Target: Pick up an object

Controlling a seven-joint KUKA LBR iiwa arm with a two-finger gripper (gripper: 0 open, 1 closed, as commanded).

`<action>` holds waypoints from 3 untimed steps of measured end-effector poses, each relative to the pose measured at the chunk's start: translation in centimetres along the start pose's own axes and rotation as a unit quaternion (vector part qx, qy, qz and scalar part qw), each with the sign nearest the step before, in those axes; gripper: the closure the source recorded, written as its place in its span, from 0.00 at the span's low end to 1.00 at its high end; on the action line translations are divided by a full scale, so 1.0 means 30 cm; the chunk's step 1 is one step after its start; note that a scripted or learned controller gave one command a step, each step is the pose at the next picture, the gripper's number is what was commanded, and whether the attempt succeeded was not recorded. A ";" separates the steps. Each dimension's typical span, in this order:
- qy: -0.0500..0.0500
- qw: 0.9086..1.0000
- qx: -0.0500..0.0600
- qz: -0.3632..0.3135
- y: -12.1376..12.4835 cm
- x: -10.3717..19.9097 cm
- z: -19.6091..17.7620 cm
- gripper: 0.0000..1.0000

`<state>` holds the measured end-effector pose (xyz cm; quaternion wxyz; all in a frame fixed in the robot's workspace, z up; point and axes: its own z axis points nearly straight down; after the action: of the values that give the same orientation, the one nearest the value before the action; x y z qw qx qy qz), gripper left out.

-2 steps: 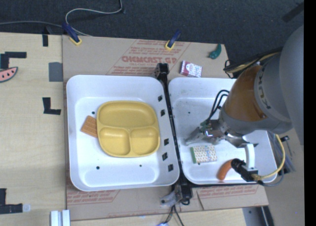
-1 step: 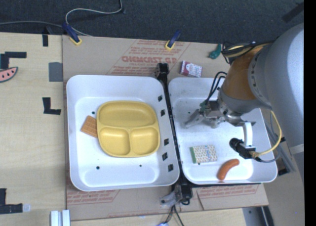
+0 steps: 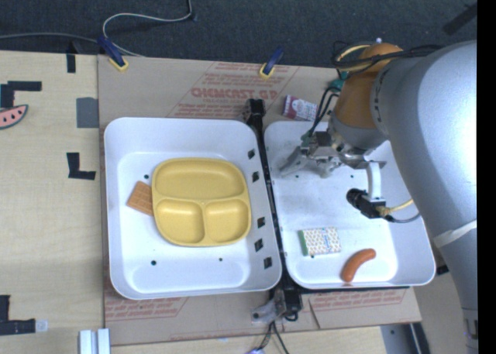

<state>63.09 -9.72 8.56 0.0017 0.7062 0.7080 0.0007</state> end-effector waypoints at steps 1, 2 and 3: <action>0.000 1.000 0.001 0.001 -0.251 -0.008 -0.002 0.00; 0.000 1.000 -0.001 0.001 -0.442 0.003 -0.004 0.00; 0.000 1.000 -0.001 0.001 -0.223 0.009 -0.003 0.00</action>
<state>56.41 -9.48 8.62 0.0025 0.7066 0.7076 0.0013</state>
